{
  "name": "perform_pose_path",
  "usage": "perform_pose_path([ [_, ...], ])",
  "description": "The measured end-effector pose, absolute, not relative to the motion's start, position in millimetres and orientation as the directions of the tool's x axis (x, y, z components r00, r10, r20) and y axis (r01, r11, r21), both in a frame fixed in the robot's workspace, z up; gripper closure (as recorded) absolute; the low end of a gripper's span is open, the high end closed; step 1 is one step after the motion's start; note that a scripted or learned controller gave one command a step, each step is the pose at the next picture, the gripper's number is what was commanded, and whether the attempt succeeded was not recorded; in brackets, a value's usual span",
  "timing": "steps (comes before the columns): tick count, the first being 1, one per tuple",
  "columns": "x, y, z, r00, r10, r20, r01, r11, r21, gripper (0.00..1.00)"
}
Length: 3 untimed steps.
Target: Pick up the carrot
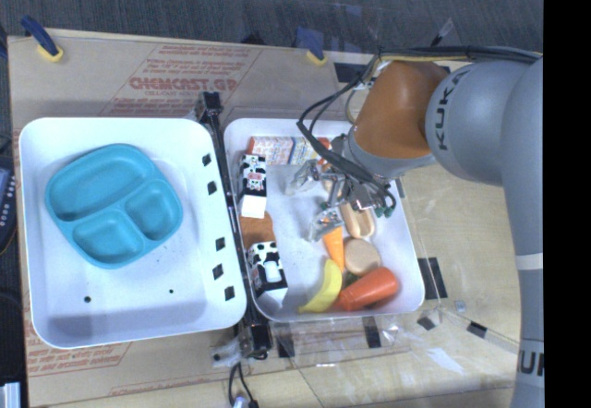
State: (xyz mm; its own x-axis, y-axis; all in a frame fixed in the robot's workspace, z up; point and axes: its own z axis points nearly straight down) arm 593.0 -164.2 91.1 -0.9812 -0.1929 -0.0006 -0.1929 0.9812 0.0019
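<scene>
The carrot (334, 247) is a small orange wedge lying in the right bin (404, 229), between a yellow banana (322, 290) and a tan bun (358, 222). My gripper (323, 201) hangs low over the middle of that bin, just above and slightly left of the carrot's upper end. Its metal parts and cables hide whatever lies directly beneath it. I see nothing clearly held in it.
A red-orange vegetable (370, 287) and a round beige piece (362, 257) lie at the bin's front right. Cow-print cartons (254, 174) (268, 270), a brown block (258, 229) and a box (273, 150) line its left and back. The left bin (55, 314) holds a blue divided plate (113, 204).
</scene>
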Motion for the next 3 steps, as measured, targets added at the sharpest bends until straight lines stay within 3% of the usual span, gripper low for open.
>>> perform_pose_path([
  [1, 527.6, -168.1, 92.2, -1.000, -0.026, -0.001, -0.026, 1.000, 0.000, 0.00],
  [2, 530.2, -165.9, 103.1, -0.999, -0.035, -0.005, -0.035, 0.999, 0.000, 1.00],
  [3, 543.6, -126.1, 150.1, -0.932, 0.364, -0.004, 0.364, 0.932, 0.002, 1.00],
])
